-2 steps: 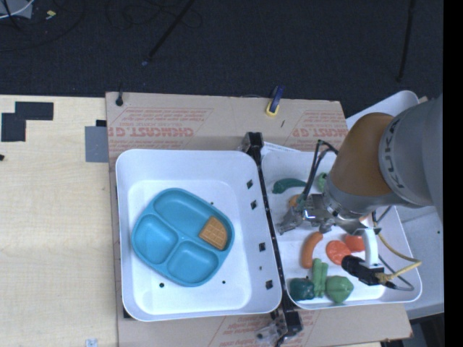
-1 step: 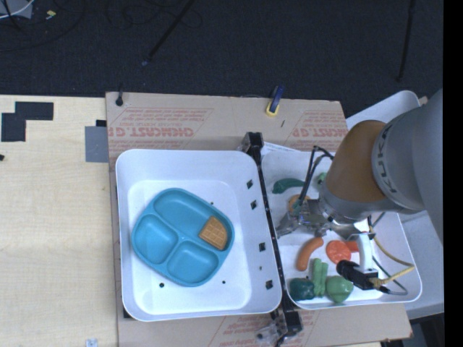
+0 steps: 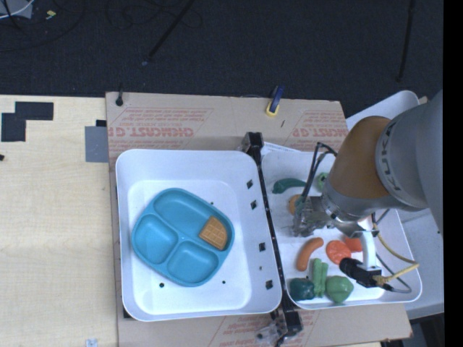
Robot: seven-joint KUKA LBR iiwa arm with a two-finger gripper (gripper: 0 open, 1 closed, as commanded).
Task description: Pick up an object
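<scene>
While its grip state is unclear, the end effector (image 3: pixel 304 225) hovers just above the sausage (image 3: pixel 309 252).

Two white bins: left bin (image 3: pixel 137 186), right bin (image 3: pixel 405 230). One blue divided plate (image 3: pixel 166 241). One waffle piece (image 3: pixel 214 232). One sausage (image 3: pixel 309 251). One arm (image 3: pixel 405 157).
</scene>
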